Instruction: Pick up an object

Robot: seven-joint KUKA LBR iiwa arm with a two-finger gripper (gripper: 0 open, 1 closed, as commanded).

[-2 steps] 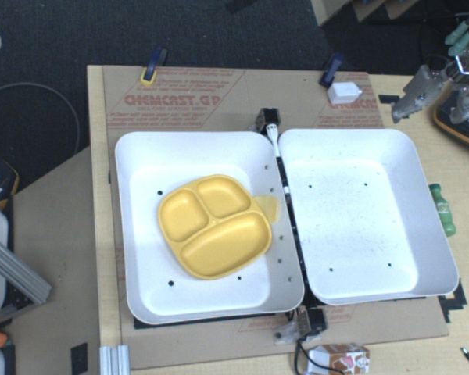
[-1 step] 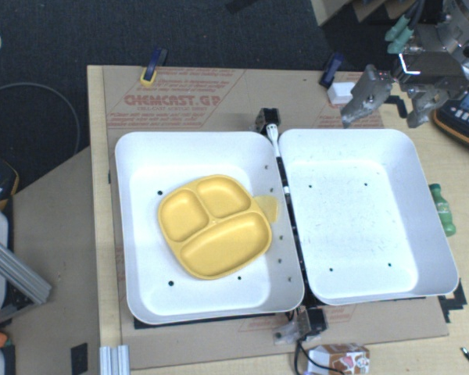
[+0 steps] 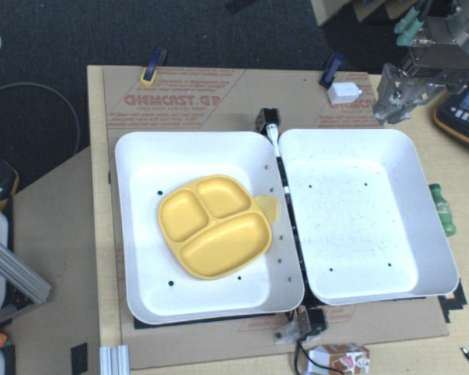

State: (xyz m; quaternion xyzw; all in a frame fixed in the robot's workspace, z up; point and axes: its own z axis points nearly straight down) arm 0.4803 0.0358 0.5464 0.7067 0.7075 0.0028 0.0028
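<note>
A yellow divided plate point(image 3: 213, 225) with three compartments lies flat in the middle of the left white bin point(image 3: 133, 209). A small pale yellow piece point(image 3: 268, 207) pokes out from under its right edge. The right white bin point(image 3: 359, 217) stands beside it. The gripper point(image 3: 392, 104) hangs high at the upper right, beyond the far right corner of the right bin and above the cardboard base, well away from the plate. Nothing shows between its fingers.
A cardboard sheet point(image 3: 219, 92) lies under both bins. On it are a small white block point(image 3: 344, 93), two blue clamps point(image 3: 152, 66) point(image 3: 331, 70) at the far edge, and a black clip point(image 3: 268, 119) between the bins. A green item point(image 3: 443, 209) sits off the right bin's right rim.
</note>
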